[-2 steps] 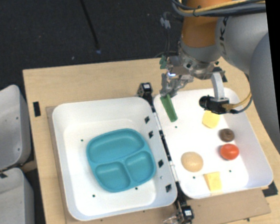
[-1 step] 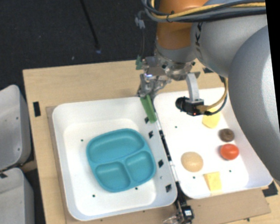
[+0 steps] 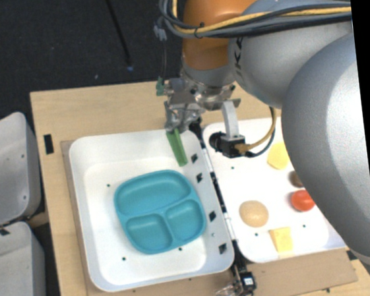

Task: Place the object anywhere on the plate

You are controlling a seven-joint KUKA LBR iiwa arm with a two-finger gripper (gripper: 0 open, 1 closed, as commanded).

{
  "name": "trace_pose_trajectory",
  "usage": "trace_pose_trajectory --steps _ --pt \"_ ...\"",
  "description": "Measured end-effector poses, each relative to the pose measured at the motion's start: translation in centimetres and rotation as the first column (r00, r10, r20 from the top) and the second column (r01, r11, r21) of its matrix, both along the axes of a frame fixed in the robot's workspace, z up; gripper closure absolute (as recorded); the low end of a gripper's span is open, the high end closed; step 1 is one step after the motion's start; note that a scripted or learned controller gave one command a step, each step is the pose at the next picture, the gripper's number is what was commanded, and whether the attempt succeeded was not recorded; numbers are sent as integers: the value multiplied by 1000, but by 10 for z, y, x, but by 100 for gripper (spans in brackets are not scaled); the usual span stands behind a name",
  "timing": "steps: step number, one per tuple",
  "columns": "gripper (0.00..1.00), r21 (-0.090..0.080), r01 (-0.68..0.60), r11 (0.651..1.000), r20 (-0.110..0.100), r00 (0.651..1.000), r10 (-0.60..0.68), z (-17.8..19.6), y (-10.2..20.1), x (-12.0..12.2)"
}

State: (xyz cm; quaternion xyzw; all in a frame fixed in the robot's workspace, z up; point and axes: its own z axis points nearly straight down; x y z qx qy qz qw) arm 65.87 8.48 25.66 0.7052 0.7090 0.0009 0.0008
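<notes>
Arm's big grey link fills the near right, over the right bin (image 3: pixel 315 245). Gripper (image 3: pixel 180 121) sits at the far edge of the left bin (image 3: pixel 92 207), fingers clamped on a green stick (image 3: pixel 177 146) hanging long-axis down. Blue plate (image 3: pixel 159 210) lies nearer the camera and slightly left of the stick, apart from it; judging by that, the move is toward the camera, then release.
</notes>
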Motion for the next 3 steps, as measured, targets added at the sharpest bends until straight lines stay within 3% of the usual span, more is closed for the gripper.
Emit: trace_pose_trajectory --steps 1,2,3 --pt "100 -1 1 1000 -4 1000 -1 -18 29 4" --pt "100 -2 1 1000 -4 1000 -1 -19 40 -9" --pt "0 -1 2 1000 -3 1000 -2 -19 40 -9"
